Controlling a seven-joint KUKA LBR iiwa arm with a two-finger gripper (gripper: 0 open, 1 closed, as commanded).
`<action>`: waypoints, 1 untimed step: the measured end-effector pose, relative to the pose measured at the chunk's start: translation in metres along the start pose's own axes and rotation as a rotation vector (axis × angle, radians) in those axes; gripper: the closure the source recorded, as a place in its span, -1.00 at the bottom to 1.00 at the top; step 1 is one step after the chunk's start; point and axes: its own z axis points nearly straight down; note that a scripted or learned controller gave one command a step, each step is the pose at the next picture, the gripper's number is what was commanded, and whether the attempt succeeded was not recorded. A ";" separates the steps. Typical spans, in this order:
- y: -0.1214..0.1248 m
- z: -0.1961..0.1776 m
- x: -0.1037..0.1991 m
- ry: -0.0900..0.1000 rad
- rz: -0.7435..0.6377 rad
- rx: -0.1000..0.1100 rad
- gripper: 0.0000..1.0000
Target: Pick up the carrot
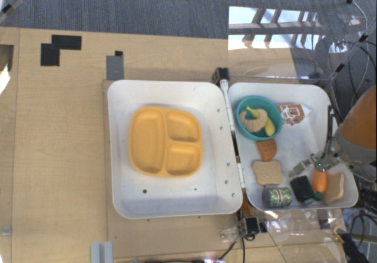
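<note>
Camera view, from above: a pale wooden worktop point(59, 155) carries two shallow white plastic bins. The left bin point(171, 203) holds a smooth yellow-orange divided plate point(165, 141) with three compartments. The right bin point(318, 102) is crowded: a teal bowl point(258, 117) with a beige and yellow toy inside, a small printed packet point(291, 114) whose writing is too small to read, a reddish-brown cracker-like piece point(267, 149), a toast slice point(268, 172), a green-labelled can point(277, 197) on its side, a black block point(303, 188) and a tan slab point(336, 188). The carrot point(320, 181), short and glossy orange, lies near that bin's right wall between block and slab. The gripper point(318, 163) sits just above it; I cannot tell how it is set.
</note>
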 end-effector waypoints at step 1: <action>0.004 0.000 0.003 0.002 0.168 -0.006 -1.00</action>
